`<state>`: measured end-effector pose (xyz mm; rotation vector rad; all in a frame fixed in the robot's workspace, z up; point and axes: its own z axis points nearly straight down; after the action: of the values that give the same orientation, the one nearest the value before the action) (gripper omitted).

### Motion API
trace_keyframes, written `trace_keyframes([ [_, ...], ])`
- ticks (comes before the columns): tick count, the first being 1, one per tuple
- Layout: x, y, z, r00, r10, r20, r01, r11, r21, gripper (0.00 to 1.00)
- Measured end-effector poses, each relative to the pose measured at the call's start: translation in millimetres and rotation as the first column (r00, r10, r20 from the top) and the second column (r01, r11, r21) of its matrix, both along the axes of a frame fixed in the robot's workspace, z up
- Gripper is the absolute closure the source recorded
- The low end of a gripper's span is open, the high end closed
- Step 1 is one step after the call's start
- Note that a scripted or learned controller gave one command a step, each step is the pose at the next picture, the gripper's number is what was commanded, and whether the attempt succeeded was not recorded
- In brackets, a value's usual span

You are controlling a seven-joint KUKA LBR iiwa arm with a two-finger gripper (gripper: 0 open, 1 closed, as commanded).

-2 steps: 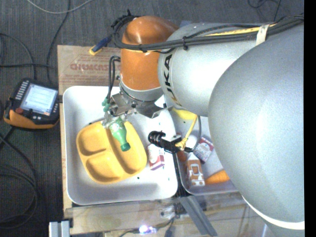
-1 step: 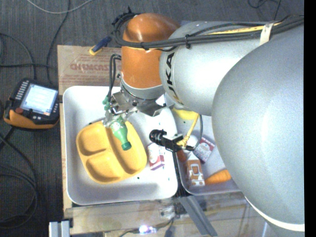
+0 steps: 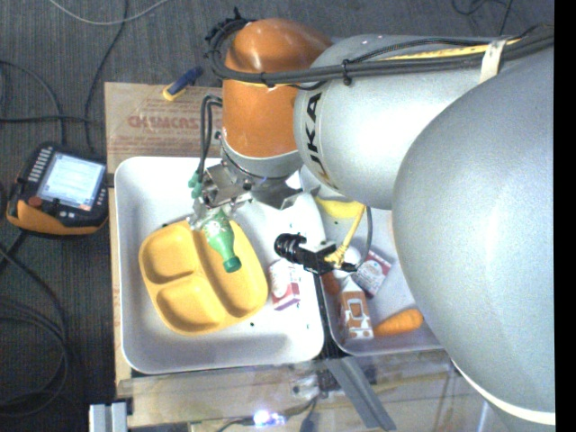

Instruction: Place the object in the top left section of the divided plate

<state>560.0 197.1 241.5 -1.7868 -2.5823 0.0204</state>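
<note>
Grey KUKA arm (image 3: 432, 151) with its orange band fills the right of the camera view, nearest the lens. Below it the gripper (image 3: 212, 207) hangs over the yellow divided plastic plate (image 3: 184, 295) in the left white bin (image 3: 135, 196). Small green plastic bottle (image 3: 220, 239) sits between the fingers, pinched at its top, slanting over the plate's upper part. Judged: carried, not released; lowering and letting go remain.

A yellow divided plate (image 3: 200, 282) with three sections lies tilted in the left white bin (image 3: 135, 331), near its left wall. A small green bottle (image 3: 221, 239) with a pale label lies slanted across the plate's upper right rim, cap pointing down-right.
</note>
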Motion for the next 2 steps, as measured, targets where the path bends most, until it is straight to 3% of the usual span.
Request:
trace_keyframes([
  [1, -57, -42, -24, 0.996, 0.090, 0.004, -0.090, 0.996, 0.008, 1.00],
  [2, -76, -139, -31, 0.979, 0.203, 0.005, -0.203, 0.979, 0.009, 1.00],
])
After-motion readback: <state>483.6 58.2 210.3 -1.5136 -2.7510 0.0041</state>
